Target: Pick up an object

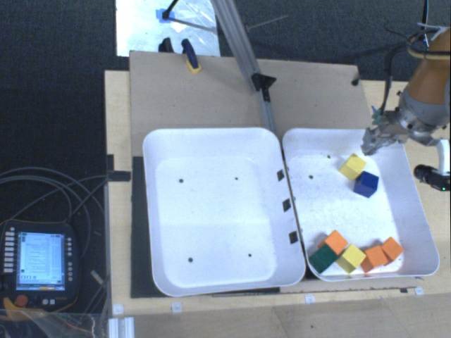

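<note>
Blocks (356, 253) at rim, gripper (371, 145) above bin (416, 210)

A light brown bench (211, 97) holds two white bins side by side. The left bin (215, 210) and the right bin (416, 210) touch. A yellow clamp (191, 56) sits at its back edge.

The left bin (211, 210) offers an open white floor for passing. In the right bin (416, 210), a yellow cube (352, 166) and a blue cube (366, 184) touch near the far wall, just beside the end effector (371, 144). A cluster of cubes (356, 253) crowds that bin's near wall. Between the two groups the floor lies bare. A slanted metal pole (239, 37) crosses beyond both bins.
</note>
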You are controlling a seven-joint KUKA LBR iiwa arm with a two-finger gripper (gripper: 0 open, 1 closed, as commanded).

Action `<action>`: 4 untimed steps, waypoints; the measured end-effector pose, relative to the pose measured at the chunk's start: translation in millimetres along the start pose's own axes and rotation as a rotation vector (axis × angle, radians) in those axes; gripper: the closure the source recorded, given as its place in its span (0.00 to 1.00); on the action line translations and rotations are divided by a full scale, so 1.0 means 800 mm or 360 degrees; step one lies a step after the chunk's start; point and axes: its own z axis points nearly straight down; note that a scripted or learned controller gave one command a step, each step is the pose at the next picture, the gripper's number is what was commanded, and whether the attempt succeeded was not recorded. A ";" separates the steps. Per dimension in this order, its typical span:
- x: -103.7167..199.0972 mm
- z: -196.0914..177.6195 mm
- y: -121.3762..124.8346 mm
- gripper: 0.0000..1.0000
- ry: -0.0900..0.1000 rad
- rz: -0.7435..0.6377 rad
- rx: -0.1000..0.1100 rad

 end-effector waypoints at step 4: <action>0.060 -0.189 -0.011 1.00 0.0007 -0.0007 0.0007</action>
